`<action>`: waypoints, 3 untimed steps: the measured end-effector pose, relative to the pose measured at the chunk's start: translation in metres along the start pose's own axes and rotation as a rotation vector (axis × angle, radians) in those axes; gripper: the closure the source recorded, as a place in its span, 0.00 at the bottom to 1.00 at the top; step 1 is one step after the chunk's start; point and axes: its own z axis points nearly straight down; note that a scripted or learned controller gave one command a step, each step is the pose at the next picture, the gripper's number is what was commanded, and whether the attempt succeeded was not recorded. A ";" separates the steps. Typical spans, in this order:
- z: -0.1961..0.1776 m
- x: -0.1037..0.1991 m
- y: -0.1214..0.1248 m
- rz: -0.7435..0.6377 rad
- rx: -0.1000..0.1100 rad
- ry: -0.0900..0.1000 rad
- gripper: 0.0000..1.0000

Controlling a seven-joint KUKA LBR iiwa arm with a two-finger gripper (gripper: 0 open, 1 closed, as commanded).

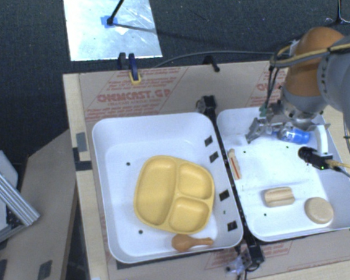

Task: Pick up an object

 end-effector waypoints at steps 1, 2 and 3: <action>-0.015 0.000 0.002 -0.001 -0.008 -0.001 1.00; -0.075 -0.002 -0.004 0.001 -0.010 -0.002 1.00; -0.134 -0.011 -0.008 0.001 -0.011 -0.002 1.00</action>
